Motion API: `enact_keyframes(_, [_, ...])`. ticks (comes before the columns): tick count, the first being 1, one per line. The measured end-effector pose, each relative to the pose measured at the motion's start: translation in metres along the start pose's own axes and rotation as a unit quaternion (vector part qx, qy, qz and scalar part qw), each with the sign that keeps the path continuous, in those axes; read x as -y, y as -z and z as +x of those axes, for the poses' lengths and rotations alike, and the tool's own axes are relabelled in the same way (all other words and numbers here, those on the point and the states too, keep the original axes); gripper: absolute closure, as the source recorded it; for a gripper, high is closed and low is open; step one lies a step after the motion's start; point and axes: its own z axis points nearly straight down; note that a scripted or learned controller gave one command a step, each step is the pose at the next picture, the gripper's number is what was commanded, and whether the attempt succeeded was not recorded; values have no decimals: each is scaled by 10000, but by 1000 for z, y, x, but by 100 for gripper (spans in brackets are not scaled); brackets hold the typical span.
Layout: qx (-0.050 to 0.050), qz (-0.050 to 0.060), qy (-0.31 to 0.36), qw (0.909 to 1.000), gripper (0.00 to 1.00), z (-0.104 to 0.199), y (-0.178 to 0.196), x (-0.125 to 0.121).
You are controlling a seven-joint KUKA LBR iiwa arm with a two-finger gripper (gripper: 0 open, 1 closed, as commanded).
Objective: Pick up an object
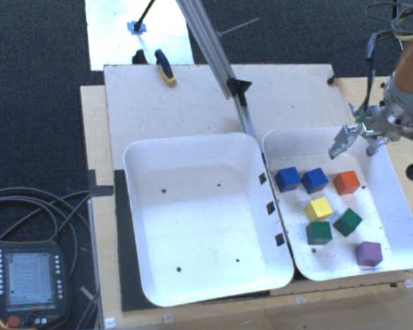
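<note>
Orange cube beside blue cube

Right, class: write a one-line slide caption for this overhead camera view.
Open gripper hovers over the right bin, which holds seven coloured cubes; none grasped.

The arm runs off the right edge. The pole is cut by the top edge. The pendant and its cables are clipped at the left edge. A black mat lies mostly hidden beneath the left bin. Dark specks on that bin's floor are too small to identify.
</note>
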Motion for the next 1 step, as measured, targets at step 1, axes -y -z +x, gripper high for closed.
enact_keyframes(1, [5, -22, 2, 10000, 0, 0, 3, -1])
